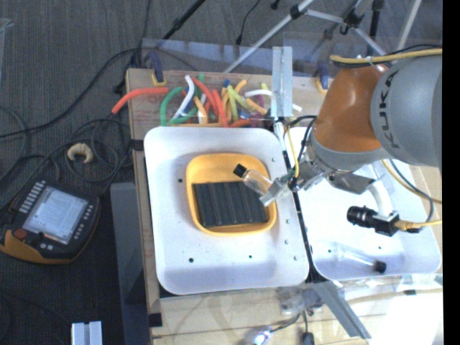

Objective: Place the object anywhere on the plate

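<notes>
Arm (388, 113) reaching from right over the bins' shared edge, pincer (267, 191) gripping clear vial (250, 177) above yellow plate (205, 171) right rim, left bin (215, 264) near part bare

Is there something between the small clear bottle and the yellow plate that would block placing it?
Nothing visible blocks it. The clear bottle already lies at the gripper, over the yellow plate by its right rim, in the left bin.
</notes>
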You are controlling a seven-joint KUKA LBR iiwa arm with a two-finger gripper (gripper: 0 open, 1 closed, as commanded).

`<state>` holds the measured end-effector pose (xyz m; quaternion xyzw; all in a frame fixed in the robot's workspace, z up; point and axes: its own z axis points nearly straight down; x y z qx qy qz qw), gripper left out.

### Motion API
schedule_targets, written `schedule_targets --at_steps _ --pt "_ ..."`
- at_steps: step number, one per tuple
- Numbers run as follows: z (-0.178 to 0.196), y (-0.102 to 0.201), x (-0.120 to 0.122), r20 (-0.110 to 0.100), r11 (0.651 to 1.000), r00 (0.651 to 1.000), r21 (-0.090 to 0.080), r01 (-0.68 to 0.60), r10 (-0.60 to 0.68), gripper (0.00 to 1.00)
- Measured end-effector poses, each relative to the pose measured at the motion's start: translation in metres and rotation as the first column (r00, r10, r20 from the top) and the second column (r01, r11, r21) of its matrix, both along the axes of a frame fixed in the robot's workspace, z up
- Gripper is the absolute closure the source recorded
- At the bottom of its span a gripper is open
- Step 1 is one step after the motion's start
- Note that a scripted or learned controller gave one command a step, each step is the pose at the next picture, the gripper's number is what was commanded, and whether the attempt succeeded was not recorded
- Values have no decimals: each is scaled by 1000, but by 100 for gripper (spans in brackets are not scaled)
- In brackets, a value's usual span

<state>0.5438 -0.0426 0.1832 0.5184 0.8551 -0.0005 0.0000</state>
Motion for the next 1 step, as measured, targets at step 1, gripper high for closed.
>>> schedule_targets --at_steps 1 --pt "0 0 0 0 1000 1000 0 0 0 0"
